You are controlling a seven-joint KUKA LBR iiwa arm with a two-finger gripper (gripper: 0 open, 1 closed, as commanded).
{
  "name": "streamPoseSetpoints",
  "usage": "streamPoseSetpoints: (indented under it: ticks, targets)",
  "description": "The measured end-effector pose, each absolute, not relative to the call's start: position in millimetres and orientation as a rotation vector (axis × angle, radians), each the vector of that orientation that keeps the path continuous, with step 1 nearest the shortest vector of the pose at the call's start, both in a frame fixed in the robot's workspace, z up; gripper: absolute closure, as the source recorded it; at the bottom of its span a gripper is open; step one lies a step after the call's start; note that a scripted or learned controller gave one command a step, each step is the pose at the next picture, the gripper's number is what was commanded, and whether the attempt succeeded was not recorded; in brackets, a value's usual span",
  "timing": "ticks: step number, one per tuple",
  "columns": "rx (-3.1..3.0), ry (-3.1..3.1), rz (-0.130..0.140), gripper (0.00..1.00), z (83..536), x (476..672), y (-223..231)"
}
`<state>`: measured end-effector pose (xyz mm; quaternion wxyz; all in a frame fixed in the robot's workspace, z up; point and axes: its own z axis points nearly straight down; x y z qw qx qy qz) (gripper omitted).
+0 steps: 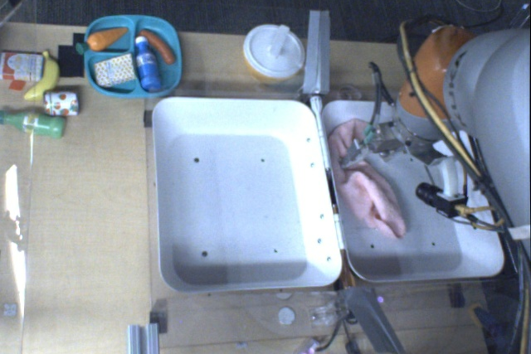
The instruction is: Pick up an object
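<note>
Fingers (358,152) sit low at pink cloth (372,199) in right bin (431,261); can't tell if clenched. Cloth prob soft, light, floppy — pinch a raised fold.

No legible text anywhere. Small red-and-white carton (21,66) at 9 o'clock and patterned little can (61,103) beside it carry print, too blurred to read.
</note>
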<state>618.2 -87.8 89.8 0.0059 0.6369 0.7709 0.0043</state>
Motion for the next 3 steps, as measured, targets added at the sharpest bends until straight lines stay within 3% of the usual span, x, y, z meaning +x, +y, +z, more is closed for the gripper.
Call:
streamPoseSetpoints:
  ticks: [1, 2, 3]
  targets:
    - [1.680, 2.649, 0.003, 0.00, 123.7, 652.8, -120.0]
    - [1.395, 2.814, -0.020, 0.00, 99.8, 669.1, -106.7]
    - [1.374, 2.794, -0.015, 1.00, 111.2, 673.6, -107.5]
